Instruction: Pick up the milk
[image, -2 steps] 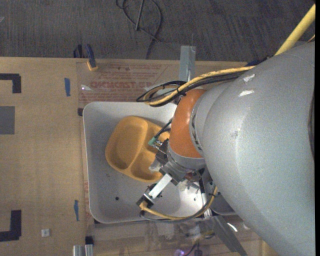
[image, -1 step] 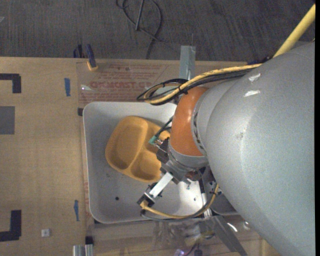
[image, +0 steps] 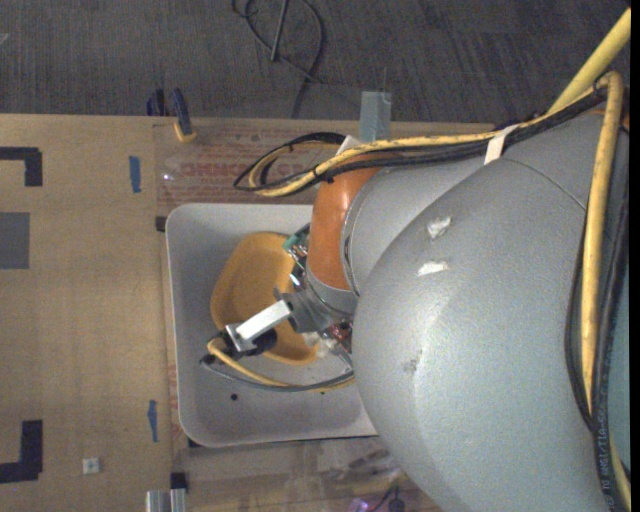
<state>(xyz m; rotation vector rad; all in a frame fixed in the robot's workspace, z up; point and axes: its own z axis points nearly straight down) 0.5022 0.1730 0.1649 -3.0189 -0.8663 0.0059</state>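
My grey arm (image: 480, 330) reaches in from the right and covers most of the view. Its orange-banded wrist (image: 335, 225) points down into a white bin (image: 200, 400). My gripper (image: 318, 322) sits low over the bin's middle, at the right edge of a yellow bowl-shaped thing (image: 245, 285) lying in the bin. The wrist hides the gripper's tips. The arm also hides the right part of this bin and whatever lies there.
The brown bench top (image: 80, 300) spreads to the left, with black corner marks (image: 25, 165) and blue tape strips (image: 135, 172). A blue clamp (image: 180, 108) sits at the bench's far edge. Dark floor with cables lies beyond.
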